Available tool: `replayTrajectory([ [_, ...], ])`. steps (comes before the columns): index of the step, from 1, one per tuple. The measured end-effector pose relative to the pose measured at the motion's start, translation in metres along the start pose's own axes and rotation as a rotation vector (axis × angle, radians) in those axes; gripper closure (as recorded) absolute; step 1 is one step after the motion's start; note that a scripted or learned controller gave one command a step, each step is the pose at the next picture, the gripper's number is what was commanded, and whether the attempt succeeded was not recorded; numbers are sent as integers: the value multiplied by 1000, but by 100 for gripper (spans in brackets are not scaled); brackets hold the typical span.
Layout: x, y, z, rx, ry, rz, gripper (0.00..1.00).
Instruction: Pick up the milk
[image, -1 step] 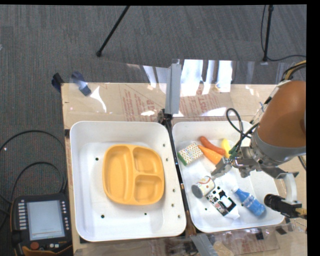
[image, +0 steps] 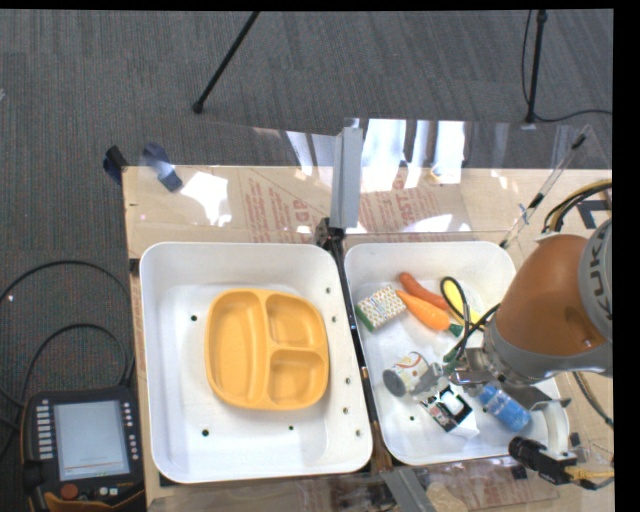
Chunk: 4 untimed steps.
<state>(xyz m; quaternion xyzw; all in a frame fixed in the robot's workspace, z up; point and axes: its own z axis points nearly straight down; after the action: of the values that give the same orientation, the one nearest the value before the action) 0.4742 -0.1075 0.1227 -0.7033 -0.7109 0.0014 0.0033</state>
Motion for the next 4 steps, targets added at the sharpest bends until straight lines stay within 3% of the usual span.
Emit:
replayTrajectory([
  [1,1,0,-8,2,2,2,100],
  [2,1,0,-8,2,1,2,0],
  [3,15,0,37,0,0,-98,0],
  [4,14,0,28,3,2,-93,100],
])
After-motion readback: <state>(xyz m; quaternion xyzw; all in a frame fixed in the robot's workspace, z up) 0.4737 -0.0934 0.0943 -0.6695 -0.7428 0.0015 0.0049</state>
